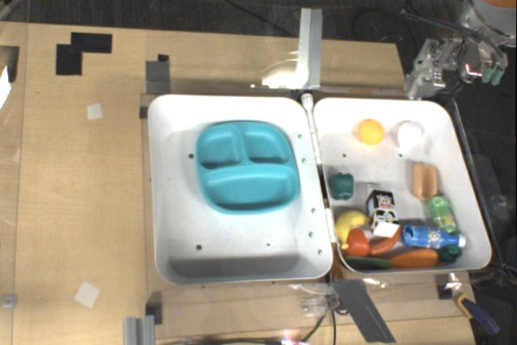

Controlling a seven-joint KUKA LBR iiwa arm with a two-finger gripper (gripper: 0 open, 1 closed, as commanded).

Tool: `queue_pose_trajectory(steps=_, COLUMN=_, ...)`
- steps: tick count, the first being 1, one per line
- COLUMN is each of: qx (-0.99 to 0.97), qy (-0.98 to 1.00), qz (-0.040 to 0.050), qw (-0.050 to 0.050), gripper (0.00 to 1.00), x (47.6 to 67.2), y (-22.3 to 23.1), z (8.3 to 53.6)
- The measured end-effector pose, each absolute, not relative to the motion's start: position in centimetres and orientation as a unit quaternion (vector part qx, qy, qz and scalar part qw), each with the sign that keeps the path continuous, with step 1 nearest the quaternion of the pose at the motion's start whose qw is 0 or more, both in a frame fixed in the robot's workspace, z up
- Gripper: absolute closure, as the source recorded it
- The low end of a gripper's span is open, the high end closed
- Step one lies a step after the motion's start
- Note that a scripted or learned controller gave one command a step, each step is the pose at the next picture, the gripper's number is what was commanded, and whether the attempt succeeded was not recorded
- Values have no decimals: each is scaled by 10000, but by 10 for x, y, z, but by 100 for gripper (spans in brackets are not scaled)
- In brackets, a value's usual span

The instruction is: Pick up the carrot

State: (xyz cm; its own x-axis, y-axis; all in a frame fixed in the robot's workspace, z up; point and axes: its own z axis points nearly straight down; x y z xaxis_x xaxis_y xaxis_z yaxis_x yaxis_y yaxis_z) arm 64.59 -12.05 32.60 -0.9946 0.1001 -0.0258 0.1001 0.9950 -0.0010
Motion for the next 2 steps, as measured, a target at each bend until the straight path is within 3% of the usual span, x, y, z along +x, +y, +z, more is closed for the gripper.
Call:
queue_pose_trajectory(steps=1, qx=-576, qy=9983, qz=7, qw=7, gripper=100, x=630, y=-128, z=164)
queue_pose_trajectory(steps=2, qx=-580, qy=9983, qz=-4, qw=45, gripper=0, x=631, y=-128, z=168)
